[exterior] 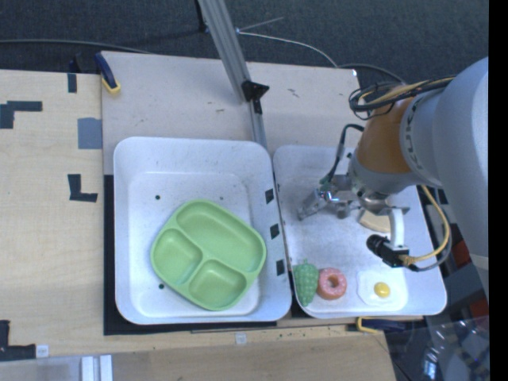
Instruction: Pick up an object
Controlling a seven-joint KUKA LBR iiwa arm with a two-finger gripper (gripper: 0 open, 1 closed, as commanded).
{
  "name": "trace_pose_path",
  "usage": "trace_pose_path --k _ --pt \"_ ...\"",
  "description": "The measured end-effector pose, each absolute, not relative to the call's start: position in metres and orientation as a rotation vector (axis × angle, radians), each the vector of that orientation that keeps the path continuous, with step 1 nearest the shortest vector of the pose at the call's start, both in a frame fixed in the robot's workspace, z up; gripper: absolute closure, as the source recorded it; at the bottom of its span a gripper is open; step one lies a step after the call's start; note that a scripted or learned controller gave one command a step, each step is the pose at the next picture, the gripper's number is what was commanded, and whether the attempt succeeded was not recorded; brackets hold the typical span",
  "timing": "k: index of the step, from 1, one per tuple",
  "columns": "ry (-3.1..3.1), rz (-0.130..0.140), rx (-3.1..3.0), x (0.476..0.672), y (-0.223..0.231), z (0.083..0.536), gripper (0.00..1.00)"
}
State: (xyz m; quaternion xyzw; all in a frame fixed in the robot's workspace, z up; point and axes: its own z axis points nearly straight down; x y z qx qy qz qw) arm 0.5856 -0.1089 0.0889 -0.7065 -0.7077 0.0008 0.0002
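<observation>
My gripper point(317, 205) hovers, grip state I cannot tell; nothing picked, doughnut point(332, 283) waits at six o'clock.

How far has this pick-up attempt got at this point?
Done: the hand has reached into the right bin. In hand: nothing visible between its fingers. Left: grasp and lift; the green toy, doughnut and fried egg lie untouched along the near edge.
</observation>
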Motion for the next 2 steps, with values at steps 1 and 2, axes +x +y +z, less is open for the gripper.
trace_pose_path --k 1,2 --pt "-2.223 0.002 -2.217 0.586 -0.108 0.099 1.0" --pt "-2.227 -0.004 -2.221 0.588 -0.102 0.161 1.0"
